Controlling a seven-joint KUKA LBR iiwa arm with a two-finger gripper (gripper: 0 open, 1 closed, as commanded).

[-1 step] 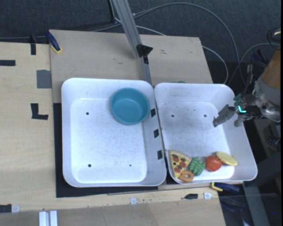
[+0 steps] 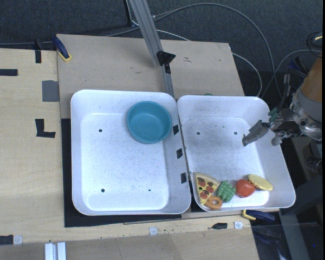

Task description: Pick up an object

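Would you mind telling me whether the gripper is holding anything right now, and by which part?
Nothing is held: the two-finger gripper hangs over the right white bin, away from the toy food.

1. Lighting even and moderate; white bins [image 2: 119,199] bright, no hard glare.
2. Soft shadows under the bin rims at the lower frame.
3. Overall softness; arm at right edge blurred.

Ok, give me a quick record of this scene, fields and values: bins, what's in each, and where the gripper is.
left bin: blue bowl, near its back right corner
right bin: pizza slice, green item, red item, yellow item, clustered along the front edge
gripper: over the right bin's right side, apart from the objects
held: nothing visible
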